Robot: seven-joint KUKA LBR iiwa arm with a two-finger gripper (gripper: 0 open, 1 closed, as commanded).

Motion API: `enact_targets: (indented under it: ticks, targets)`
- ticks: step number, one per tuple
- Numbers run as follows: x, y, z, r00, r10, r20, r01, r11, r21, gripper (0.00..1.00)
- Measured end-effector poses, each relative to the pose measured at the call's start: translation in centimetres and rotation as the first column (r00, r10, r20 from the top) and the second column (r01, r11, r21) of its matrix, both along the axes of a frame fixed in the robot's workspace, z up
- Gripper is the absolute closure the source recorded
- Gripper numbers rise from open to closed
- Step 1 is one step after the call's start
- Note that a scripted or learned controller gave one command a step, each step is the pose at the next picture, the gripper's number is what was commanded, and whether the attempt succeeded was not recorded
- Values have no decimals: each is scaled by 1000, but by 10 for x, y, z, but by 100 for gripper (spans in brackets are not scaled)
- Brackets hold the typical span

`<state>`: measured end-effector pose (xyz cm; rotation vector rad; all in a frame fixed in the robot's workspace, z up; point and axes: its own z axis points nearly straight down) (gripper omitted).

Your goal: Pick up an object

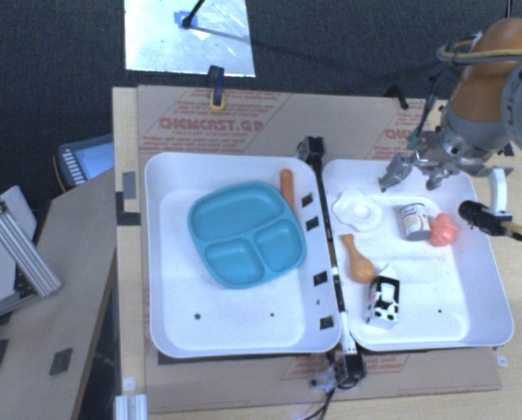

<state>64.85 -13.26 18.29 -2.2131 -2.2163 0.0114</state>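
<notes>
Grey arm: reaches over right bin [483, 322], far edge
Pincer [415, 171]: spread, pinching nothing
Can [413, 220]: right bin, beside pink toy [443, 230]
Blue plate [246, 234]: left bin [169, 322]

Fixed overhead, looking down at a slant on both white bins [169, 322], arm [492, 68] entering from right.

Below the metal fingers [415, 171], smooth glossy white plastic bins [182, 322] sit on matt brown cardboard [269, 116]; the blue plate [246, 233] looks matt plastic.
</notes>
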Motion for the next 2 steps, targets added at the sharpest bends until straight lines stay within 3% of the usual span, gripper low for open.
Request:
enact_targets:
  ticks: [1,2]
  targets:
    - [3,0,9,1000,2,13,-2,1000,-2,0]
    - [2,11,-45,1000,5,10,-5,1000,-1,0]
